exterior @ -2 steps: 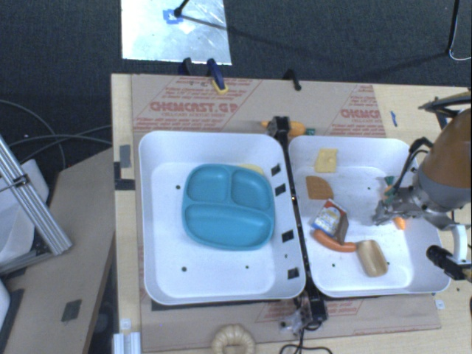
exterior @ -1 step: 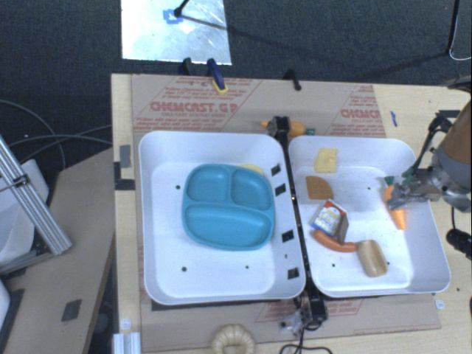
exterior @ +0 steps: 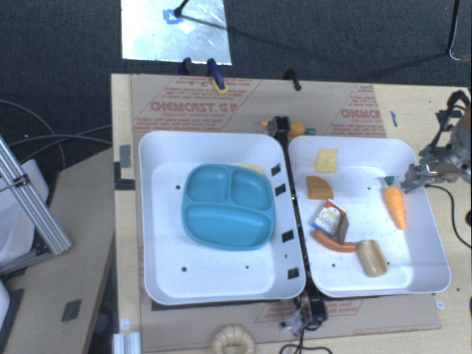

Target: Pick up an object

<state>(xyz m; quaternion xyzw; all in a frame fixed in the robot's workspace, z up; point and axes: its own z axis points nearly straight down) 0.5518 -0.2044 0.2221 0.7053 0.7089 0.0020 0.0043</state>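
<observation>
Nearest the counter's front edge a bread roll (exterior: 372,257) lies beside a sausage (exterior: 333,241), while the end effector (exterior: 410,178), fingers unreadable, hovers above the carrot (exterior: 396,206) by the right edge.

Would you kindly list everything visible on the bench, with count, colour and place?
Bins: two, white, side by side on the bench.
Divided plate: one, blue, left bin.
Carrot: one, orange, right bin, right side.
Cheese slice: one, pale yellow, right bin, far end.
Toast piece: one, tan-orange, below the cheese.
Small carton: one, multicoloured, right bin centre.
Hot dog: one, red-orange, beside the carton.
Bread roll: one, tan, right bin, near end.
Claw: one, grey, above the carrot's top end.
</observation>
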